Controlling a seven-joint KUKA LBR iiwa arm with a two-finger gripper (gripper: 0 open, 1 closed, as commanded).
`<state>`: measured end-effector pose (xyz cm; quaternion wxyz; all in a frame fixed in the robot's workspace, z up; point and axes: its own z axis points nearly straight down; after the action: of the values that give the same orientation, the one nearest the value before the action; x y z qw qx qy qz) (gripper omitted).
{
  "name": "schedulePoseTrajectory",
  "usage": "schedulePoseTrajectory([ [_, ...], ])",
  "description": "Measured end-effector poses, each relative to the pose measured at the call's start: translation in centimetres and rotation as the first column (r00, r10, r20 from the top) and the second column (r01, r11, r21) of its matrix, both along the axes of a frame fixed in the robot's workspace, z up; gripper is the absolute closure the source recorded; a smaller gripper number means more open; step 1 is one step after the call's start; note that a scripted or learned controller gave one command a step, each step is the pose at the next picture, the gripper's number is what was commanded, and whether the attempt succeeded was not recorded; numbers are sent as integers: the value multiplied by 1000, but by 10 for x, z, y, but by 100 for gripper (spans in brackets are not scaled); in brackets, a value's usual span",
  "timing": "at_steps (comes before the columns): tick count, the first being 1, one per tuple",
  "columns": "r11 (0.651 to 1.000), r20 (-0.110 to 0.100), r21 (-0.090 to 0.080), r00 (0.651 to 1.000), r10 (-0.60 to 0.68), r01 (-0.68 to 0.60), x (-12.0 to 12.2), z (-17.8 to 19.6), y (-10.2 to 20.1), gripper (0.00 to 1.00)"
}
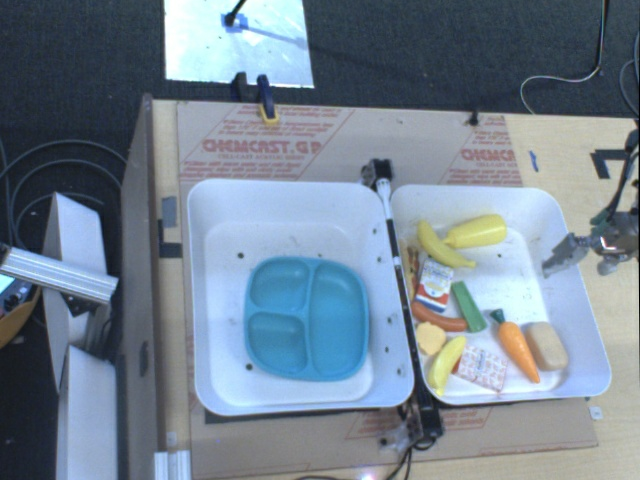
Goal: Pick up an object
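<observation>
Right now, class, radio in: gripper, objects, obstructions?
Gripper at right bin's right edge, nothing held. Toy foods in that bin, orange plastic carrot nearest. Blue divided plate in left bin, clear of path.

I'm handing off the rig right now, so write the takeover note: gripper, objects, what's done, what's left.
Gripper: over the right bin's right edge, nothing seen in it; can't tell if open or shut.
Objects: banana, yellow bottle, small carton, green block, carrot and more, all lying in the right bin. Blue divided plate in the left bin.
Done: nothing picked.
Left: grasp and lift one object.

The arm (622,230) is cut off by the right edge, its claw (568,253) too blurred to read.
</observation>
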<state>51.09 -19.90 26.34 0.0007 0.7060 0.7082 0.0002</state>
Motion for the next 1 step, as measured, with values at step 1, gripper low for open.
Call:
schedulePoseTrajectory([
  [1, 1000, -6, 4, 1000, 5, -5, -11, -73, 43, 0],
])
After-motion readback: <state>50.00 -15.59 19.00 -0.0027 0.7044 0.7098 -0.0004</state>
